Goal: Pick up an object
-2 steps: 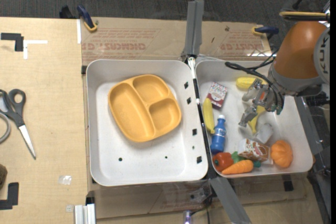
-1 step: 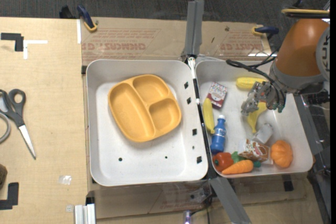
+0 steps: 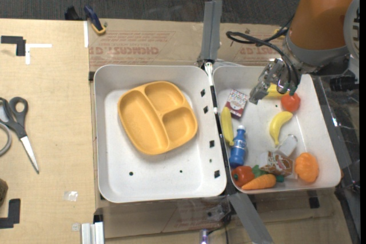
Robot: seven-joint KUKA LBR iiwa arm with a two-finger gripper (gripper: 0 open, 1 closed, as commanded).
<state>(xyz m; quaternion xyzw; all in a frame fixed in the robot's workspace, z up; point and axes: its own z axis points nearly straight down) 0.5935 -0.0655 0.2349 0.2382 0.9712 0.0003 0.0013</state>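
My gripper (image 3: pixel 275 86) hangs over the back of the right bin (image 3: pixel 326 140), fingers open. A small yellow object (image 3: pixel 275 91) shows between them, low in the bin; whether they touch it I cannot tell. A red tomato (image 3: pixel 290 102) lies just to its right. A red-and-white box (image 3: pixel 235 103) is to its left. Further forward lie two bananas (image 3: pixel 227 126) (image 3: pixel 278 124), a blue bottle (image 3: pixel 238 147), an orange (image 3: pixel 307 167), a carrot (image 3: pixel 260 182), a red pepper (image 3: pixel 241 173) and a small packet (image 3: pixel 280 163).
The left bin (image 3: pixel 108 174) holds a yellow divided plate (image 3: pixel 158 117). Scissors (image 3: pixel 20 128) lie on the wooden bench at far left. A grey bar (image 3: pixel 210 37) runs back from the rim shared by the bins. The orange-banded arm (image 3: pixel 323 8) fills the upper right.
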